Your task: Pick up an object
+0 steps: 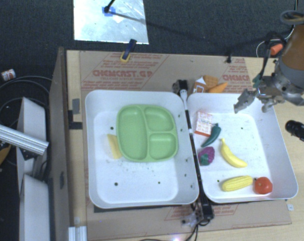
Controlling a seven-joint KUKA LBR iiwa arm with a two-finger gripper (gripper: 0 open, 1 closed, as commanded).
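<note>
White bins: we are observing two shallow bins sitting side by side on the bench, the left bin (99, 185) and the right bin (280, 149), their inner rims touching along the middle.
Left bin contents: a green divided plate (146, 133) is lying near the centre; a pale yellow piece (113, 146) is lying just beside the plate's left edge.
Right bin contents: we are counting a red-and-white packet (203, 123) at the far left, a dark green pepper (212, 134) just beside it, a purple item (206, 156) nearer to us, a banana (232, 154) in the middle, a corn cob (236, 183) at the near side, and a red tomato (263, 185) just right of the corn.
Arm: the grey arm (297, 59) is reaching in from the right, its orange band showing above the wrist.
Gripper: the gripper (249, 100) is hanging over the far edge of the right bin, well apart from every item we are listing; nothing is showing between its fingers.
Jaws: we are unable to tell whether they are spread or pressed together.
Behind the bins: an orange item (217, 88) is lying on the cardboard sheet (141, 69), just past the right bin's far rim.
Floor: a shiny sheet (109, 14) is lying on the dark carpet at the far side.
</note>
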